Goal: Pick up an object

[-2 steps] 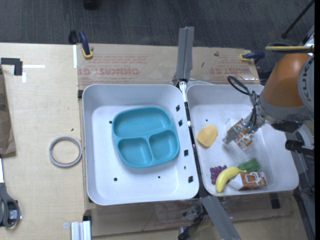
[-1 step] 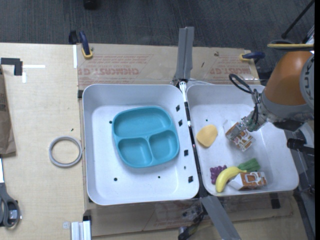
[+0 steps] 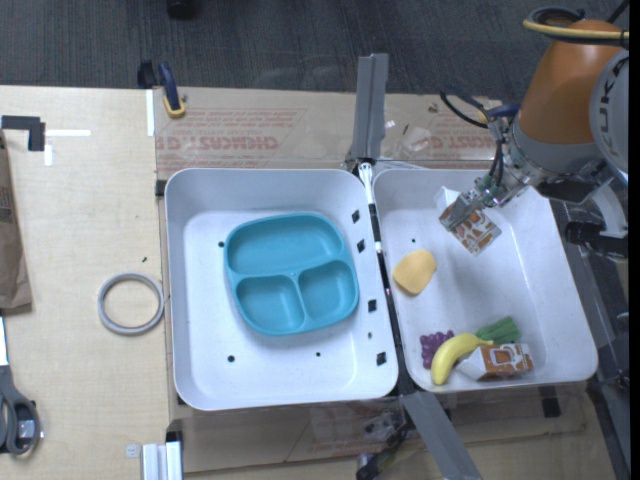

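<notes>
My gripper (image 3: 468,211) hangs over the far part of the right bin (image 3: 560,268), directly over a small white and orange patterned packet (image 3: 478,233). The packet touches the gripper's tip or lies just below it; I cannot tell which. Nearer the bin's left wall lies a yellow lemon-like piece (image 3: 414,271). Along the near wall sit a banana (image 3: 452,356), purple grapes (image 3: 434,344), a green vegetable (image 3: 497,329) and a small orange and white carton (image 3: 505,360).
The left bin (image 3: 195,268) holds a blue three-compartment tray (image 3: 291,273). A tape ring (image 3: 131,302) and scissors (image 3: 18,423) lie on the wooden bench to the left. A grey post (image 3: 370,108) stands behind the divide between the bins.
</notes>
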Controlling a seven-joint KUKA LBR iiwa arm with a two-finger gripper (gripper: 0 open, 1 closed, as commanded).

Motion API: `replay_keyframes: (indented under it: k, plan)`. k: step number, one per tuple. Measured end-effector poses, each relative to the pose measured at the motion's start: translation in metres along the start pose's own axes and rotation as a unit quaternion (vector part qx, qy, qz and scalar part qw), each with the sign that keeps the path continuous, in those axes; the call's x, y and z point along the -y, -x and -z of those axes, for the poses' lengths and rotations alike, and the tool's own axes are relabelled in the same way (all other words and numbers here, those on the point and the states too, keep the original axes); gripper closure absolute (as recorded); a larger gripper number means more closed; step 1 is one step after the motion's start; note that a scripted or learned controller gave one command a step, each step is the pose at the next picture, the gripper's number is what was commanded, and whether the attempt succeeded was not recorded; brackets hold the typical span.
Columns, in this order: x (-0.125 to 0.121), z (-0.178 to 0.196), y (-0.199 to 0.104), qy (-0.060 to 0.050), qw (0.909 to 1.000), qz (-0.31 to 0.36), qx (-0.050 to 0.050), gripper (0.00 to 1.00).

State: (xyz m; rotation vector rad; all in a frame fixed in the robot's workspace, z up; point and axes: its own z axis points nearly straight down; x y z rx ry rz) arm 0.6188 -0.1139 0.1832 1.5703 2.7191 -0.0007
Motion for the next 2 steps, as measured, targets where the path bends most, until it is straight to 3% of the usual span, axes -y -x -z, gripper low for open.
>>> replay_keyframes:
  k: [1,2]
  plan:
    - [-0.033,0.045,-0.055,0.0,0.9965,0.083,0.0,1.0]
    - [-0.053,0.011,-0.082,-0.001,0.9945,0.105,-0.001,1.0]
